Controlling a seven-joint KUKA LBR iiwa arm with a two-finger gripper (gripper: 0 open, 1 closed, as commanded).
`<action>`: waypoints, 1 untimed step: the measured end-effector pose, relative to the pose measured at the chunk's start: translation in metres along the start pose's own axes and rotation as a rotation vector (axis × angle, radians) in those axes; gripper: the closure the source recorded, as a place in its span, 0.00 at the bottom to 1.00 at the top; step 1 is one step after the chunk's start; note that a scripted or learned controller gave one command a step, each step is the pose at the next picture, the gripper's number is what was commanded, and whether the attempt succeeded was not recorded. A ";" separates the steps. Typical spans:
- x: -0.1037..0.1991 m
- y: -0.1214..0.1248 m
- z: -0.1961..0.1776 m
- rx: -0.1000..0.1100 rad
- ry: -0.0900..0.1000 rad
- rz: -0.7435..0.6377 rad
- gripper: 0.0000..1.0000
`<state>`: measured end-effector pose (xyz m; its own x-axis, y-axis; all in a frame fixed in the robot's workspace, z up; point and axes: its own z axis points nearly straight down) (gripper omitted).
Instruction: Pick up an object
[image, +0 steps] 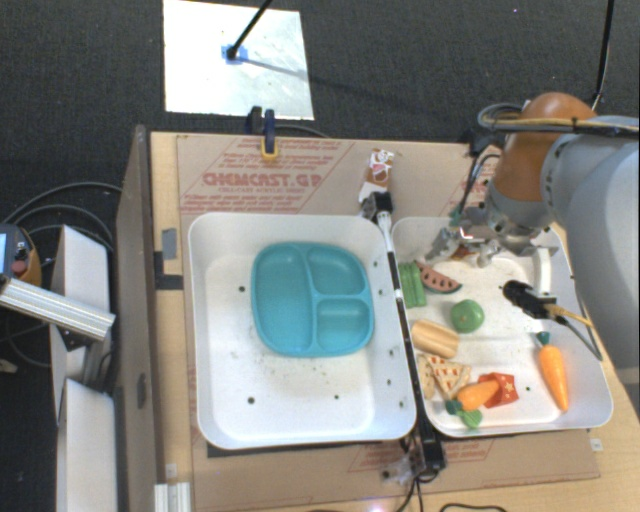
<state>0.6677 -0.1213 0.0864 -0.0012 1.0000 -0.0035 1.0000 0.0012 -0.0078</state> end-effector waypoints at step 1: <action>0.015 0.003 -0.093 -0.020 0.002 -0.006 0.00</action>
<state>0.6715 -0.1054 0.1790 -0.0069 1.0000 -0.0015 0.9999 0.0069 0.0126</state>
